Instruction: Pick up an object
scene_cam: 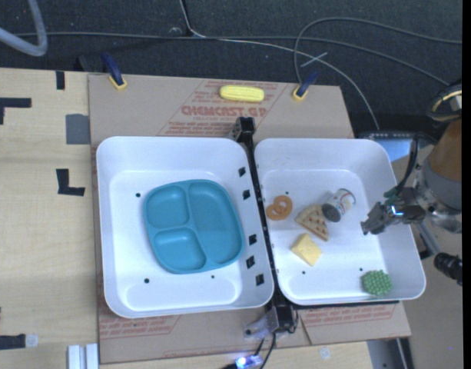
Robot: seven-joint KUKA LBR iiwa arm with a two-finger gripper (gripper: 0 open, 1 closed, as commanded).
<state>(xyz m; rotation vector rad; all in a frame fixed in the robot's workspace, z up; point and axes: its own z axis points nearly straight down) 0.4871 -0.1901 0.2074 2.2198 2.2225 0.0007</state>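
The right bin (296,156) holds a small brown pretzel (280,207), a tan wedge-shaped cracker (314,221), a yellow cheese block (306,249), a small tin can lying on its side (337,204) and a green broccoli floret (376,283). My gripper (376,222) hangs at the right edge of that bin, right of the can and above the broccoli. Its dark tips touch none of the objects.
The left bin (120,160) holds a blue divided plate (193,225). A yellow corn cob (241,94) lies on the cardboard behind the bins. Black clips line the divider (254,206) between the bins. Cables run across the back.
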